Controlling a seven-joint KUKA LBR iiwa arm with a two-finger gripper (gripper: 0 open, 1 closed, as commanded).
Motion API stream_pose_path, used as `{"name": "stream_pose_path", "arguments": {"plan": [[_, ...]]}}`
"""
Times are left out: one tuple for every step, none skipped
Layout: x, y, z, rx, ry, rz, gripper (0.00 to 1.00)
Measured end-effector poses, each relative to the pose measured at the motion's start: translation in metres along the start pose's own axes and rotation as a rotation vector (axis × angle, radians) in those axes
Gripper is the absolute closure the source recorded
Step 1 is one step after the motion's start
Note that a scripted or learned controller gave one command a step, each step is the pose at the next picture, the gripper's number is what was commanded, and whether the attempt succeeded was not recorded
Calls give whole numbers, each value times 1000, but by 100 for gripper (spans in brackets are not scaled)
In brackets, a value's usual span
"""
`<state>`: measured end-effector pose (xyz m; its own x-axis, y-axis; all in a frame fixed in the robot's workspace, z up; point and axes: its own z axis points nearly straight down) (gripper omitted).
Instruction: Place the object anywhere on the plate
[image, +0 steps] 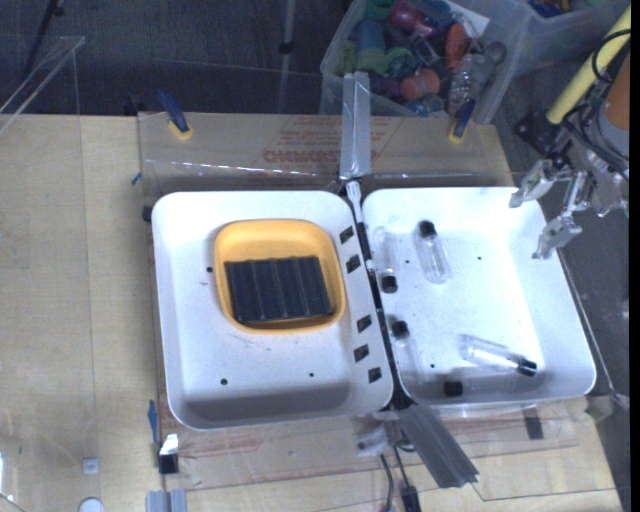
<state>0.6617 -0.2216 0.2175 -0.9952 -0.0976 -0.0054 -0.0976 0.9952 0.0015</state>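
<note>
Overhead, at a slant, a pale wooden table (70, 300) carries two shallow white bins side by side. In the left bin (180, 380) sits my target, a yellow plate (226, 250) with rounded corners, and lying on it is a dark ribbed rectangular slab (278, 289) that covers most of its floor. A grey divider (368, 300) with dark tabs runs between the bins. In the right bin (560, 340) lie two clear plastic vials with black caps: one vial (432, 252) near the top centre, pointing up and down, and a second vial (495, 355) near the lower right, lying slantwise. A few small dark bits lie near the divider. My gripper (553, 205) hangs at the far right, over the top right corner of the right bin, well apart from both vials; I cannot tell how wide it stands, and I see nothing in it.

Judging risks from here: the vials are round, clear and smooth, so I expect they could roll away or slip out under a poor pinch. The divider stands between pick and plate, and a low carry could clip it. The slab leaves little bare plate, so a vial set down might roll off it.
</note>
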Motion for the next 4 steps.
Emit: {"name": "stream_pose_path", "arguments": {"plan": [[-7,-1,-6,2,-5,-227,0],[-7,0,12,-1,0,-533,0],[-7,0,-139,2,-4,-585,0],[-7,0,-69,-2,-1,-820,0]]}}
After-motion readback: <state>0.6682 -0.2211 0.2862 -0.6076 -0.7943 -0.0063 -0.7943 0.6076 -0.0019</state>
